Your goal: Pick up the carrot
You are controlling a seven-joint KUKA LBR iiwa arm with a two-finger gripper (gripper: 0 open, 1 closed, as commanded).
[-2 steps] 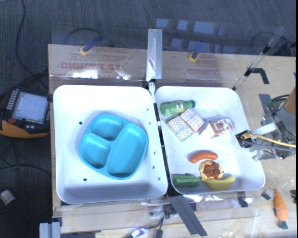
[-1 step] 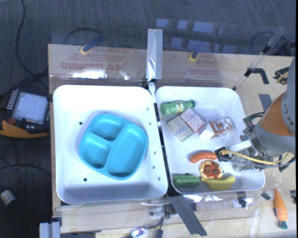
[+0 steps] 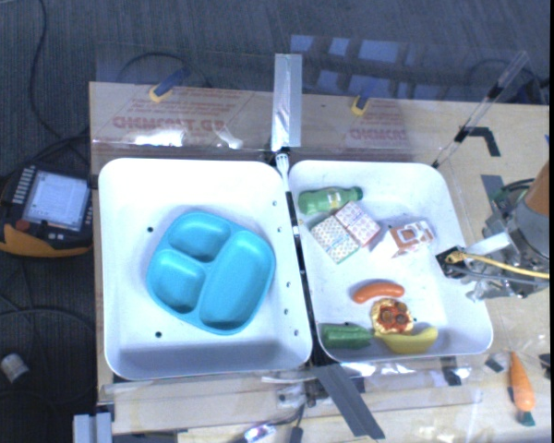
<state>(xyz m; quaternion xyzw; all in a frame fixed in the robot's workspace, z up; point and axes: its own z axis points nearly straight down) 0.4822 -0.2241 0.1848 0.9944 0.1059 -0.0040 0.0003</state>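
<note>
Where the bench (image 3: 512, 146) runs past the lower right corner of the right bin (image 3: 434, 185), the carrot (image 3: 521, 386) lies outside both bins. It is orange with a greenish tip that points toward the view's bottom edge, and nothing touches it. The gripper (image 3: 495, 282) sits at the right bin's right rim, above the carrot in the view and apart from it; whether it is wide or narrow cannot be told, and nothing shows in its grasp.

The right bin holds 7 things: a green bottle (image 3: 328, 198) lying on its side near the top left, 2 patterned packets (image 3: 344, 229) touching each other just below it, a small orange-and-white box (image 3: 412, 236), an orange-red sausage (image 3: 379, 292), a pizza slice (image 3: 392, 316) resting against a banana (image 3: 414, 341), and a green cucumber (image 3: 346, 336) beside them. Any print on the packets and box is too small to read.

The left bin (image 3: 115, 247) holds 1 blue plate (image 3: 210, 270) with 3 compartments.

Red lettering (image 3: 157, 120) runs along the board behind the bins; it looks mirrored and cannot be read.
</note>
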